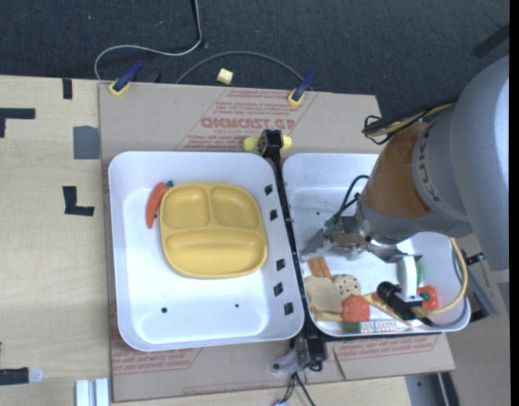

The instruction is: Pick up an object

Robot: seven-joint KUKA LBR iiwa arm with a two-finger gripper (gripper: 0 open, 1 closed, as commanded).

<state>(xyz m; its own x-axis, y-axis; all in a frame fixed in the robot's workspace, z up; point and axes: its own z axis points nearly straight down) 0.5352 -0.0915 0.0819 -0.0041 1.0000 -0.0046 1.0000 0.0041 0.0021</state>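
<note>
**TOY FOOD IN THE RIGHT BIN, HAND CLOSE ABOVE**

Lying in the right bin (327, 176), down in its lower left corner: a little heap of toy food. One tan bread slice (324, 294). One round spotted cookie (346, 283), touching the bread at its upper right. One red round piece (356, 309), just below the cookie. One thin brown stick (319, 268), just above the bread, near the wall between the bins. One more small red bit (426, 294), by the right side of the same bin, well apart from the heap. Five toy pieces clear to see.

Over that same bin: one hand (317, 244) on one grey arm (488, 142) with one orange band (399, 176). Hand low, just above the brown stick, pointing left toward the middle wall. Open or clenched? Cannot tell.

Right beside it, on the left: the left bin (133, 227). Inside, one yellow plate (213, 227) with three hollows, two small at the top and one long at the bottom. One orange carrot (155, 203), just beside the plate's upper left edge.

Under both bins: one cardboard sheet (243, 117) with red letters. At its top edge, two blue and yellow clamps: left clamp (124, 81), right clamp (302, 88). One yellow clip (272, 142) at the top where the bins meet. One small yellow block (225, 76) just past the top edge.

Below it all: one pale worktop (40, 252) with black marks.
</note>
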